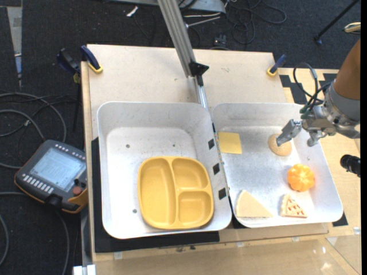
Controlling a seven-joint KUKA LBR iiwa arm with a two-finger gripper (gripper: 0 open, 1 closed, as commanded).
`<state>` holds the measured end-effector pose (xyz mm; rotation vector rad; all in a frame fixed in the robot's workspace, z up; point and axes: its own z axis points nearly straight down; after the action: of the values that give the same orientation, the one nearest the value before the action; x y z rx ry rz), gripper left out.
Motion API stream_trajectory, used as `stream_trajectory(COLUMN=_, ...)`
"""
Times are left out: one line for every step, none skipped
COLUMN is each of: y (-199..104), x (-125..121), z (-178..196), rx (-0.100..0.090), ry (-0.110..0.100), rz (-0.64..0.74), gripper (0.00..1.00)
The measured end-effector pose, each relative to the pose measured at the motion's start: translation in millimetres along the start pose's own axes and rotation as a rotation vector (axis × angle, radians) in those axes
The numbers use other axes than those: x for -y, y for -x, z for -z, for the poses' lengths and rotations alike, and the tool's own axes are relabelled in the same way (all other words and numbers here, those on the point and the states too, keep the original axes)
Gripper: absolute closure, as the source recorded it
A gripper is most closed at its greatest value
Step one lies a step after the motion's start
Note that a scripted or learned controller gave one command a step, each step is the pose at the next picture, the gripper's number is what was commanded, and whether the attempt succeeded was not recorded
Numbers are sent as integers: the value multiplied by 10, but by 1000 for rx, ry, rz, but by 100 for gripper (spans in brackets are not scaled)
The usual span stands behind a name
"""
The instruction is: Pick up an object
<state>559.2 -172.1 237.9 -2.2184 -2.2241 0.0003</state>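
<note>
Tan round biscuit [281, 148] sits under your spread, empty hand [300, 134]; flat, it may slip out.

High fixed camera, slanted down, bins [114, 153] seemingly mid-distance

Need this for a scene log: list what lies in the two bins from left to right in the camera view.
Yellow divided tray → yellow square slice → pale triangular wedge → tan round cookie, with the claw just above it → orange fruit.
</note>
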Motion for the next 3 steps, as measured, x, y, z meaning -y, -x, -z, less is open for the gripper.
stream_trajectory(y=0, x=0, z=1, rx=0, ry=0, rz=-1, gripper=0)
stream_trajectory(y=-30, x=29, z=-437, rx=-1, ry=-4, rz=-2, gripper=0)
stream_trajectory(y=23, x=-10, z=-1042, rx=-1, ry=-6, rz=-3, gripper=0)
